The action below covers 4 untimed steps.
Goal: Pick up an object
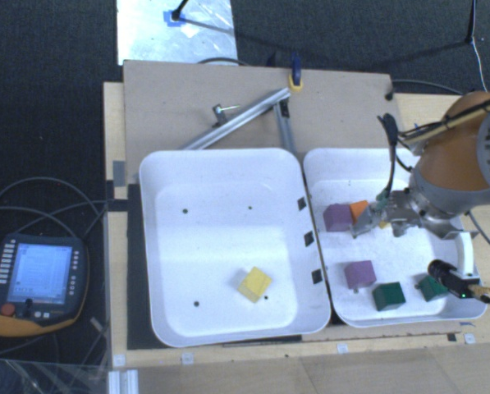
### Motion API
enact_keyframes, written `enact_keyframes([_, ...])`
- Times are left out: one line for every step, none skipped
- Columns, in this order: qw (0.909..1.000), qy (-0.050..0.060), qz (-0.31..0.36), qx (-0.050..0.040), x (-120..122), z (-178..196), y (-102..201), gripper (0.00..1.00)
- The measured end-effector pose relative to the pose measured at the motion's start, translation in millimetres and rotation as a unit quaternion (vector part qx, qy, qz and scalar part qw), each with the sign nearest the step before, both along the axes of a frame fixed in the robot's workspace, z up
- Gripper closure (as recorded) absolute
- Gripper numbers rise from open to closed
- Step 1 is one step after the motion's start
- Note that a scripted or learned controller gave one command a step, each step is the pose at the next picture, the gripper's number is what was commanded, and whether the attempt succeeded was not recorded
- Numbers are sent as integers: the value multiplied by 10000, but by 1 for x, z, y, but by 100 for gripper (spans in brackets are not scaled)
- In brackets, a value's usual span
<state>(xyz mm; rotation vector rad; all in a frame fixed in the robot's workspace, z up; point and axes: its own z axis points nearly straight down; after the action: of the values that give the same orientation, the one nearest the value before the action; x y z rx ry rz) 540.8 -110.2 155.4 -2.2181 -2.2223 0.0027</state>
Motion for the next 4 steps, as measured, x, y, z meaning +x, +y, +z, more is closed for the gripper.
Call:
enact_keyframes([10000,7,-2,2,-5,-56,-9,0])
enact_keyframes([10000,-13,2,-1,-5,-65,-9,0])
enact_keyframes([10000,-29,13,0,-4,-54,-9,100])
enact_keyframes([10000,-49,18,-7,-1,8,-4,100])
